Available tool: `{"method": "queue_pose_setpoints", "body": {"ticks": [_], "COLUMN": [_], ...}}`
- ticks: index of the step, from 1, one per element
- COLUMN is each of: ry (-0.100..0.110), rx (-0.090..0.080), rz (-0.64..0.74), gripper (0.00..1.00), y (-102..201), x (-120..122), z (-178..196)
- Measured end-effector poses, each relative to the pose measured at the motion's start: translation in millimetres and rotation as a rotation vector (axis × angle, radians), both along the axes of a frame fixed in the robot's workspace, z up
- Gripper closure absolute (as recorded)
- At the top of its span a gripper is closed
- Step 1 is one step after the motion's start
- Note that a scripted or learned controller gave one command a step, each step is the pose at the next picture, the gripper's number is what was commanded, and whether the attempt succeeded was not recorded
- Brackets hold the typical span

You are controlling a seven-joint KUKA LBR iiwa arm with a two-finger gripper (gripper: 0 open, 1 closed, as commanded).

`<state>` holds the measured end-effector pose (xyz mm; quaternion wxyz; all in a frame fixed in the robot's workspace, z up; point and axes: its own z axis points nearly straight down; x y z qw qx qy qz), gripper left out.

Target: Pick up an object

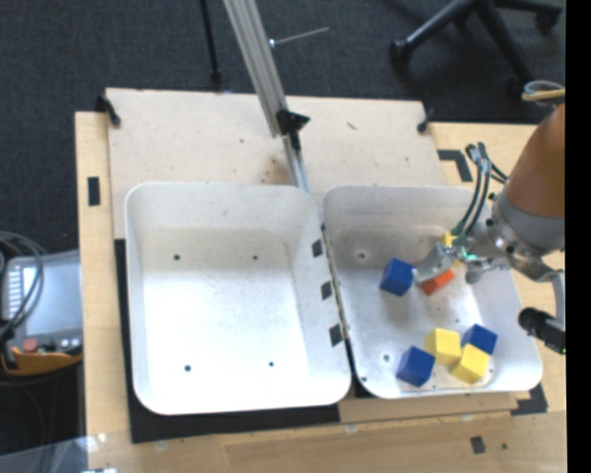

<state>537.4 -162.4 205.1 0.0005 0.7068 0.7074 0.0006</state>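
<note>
- Step in hand, as I judge it: the approach to a grasp. Gripper (pixel 443 264) sits low in the right bin (pixel 374 215), near its middle, directly over a small orange object (pixel 436 283).
- Grip state: cannot tell.
- Blue cube (pixel 397 277) lies just beside, toward the bin's left wall. More blue and yellow cubes (pixel 445 343) cluster at the near edge.
- Arm (pixel 537 180) leans in over the right rim, wrist angled down-left.
- Next move likely needs a clean closure, then a straight lift.
</note>
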Motion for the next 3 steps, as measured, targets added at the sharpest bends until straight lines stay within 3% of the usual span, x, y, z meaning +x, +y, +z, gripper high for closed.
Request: {"method": "queue_pose_setpoints", "body": {"ticks": [2, 3], "ry": [0.006, -0.004], "rx": [-0.001, -0.001], "rz": [-0.003, -0.01], "gripper": [0.0, 1.0], "y": [-8, -9], "x": [7, 9], "z": [-102, -88]}}
